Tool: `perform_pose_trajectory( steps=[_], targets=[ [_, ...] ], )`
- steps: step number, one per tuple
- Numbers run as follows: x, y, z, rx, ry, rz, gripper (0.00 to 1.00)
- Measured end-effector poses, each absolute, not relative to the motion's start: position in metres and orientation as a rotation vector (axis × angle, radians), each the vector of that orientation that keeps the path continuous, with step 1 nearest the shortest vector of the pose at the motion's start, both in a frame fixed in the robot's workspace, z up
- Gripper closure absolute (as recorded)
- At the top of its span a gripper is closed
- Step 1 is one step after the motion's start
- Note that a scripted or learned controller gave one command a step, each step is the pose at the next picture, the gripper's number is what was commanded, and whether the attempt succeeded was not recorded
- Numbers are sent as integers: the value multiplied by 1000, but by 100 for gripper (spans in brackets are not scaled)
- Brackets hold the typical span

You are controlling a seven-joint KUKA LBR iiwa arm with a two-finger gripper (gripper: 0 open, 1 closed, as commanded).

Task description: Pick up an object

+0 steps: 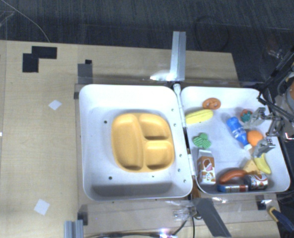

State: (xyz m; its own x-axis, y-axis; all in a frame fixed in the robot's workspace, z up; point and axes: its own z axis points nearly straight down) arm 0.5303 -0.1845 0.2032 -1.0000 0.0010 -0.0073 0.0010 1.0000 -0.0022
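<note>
left bin (95, 133): shallow, white, smooth plastic with rounded corners; it holds a yellow divided tray.
tray (141, 141): mustard-yellow, glossy, rounded square with one long compartment on the left and two smaller ones on the right.
right bin (221, 133): same white plastic, touching the left bin along a shared edge.
hand (264, 131): metal, thin-fingered, reaching in at the right bin's right side, over the orange ball; cannot tell how wide it stands, and nothing shows between its fingers.
orange ball (255, 137): round, smooth, just beside the blue bottle.
blue bottle (237, 131): cylindrical, lying tilted, pale cap end; label too small to read.
corn cob (198, 116): yellow, oblong, lying near the bins' shared edge.
orange disc (211, 103): small, round, flattish, near the far wall.
green piece (202, 140): lumpy, leaf-like toy.
carton (206, 167): small box with a brown printed face; writing unreadable.
sausage (232, 174): reddish-brown, curved, glossy, by the near wall.
banana (262, 164): yellow, curved, near the right wall.
surface (33, 148): pale wood-look board with black square marks at its far left.
</note>
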Motion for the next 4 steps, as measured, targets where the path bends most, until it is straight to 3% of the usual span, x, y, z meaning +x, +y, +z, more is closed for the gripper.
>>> perform_pose_trajectory(
  steps=[1,2,3,4],
  targets=[
    [498,-205,109,-106,3106,-14,0],
    [521,-205,103,-3,3131,-3,0],
    [577,-184,94,452,3099,1,0],
    [633,-131,89,800,3024,7,0]
  ],
)
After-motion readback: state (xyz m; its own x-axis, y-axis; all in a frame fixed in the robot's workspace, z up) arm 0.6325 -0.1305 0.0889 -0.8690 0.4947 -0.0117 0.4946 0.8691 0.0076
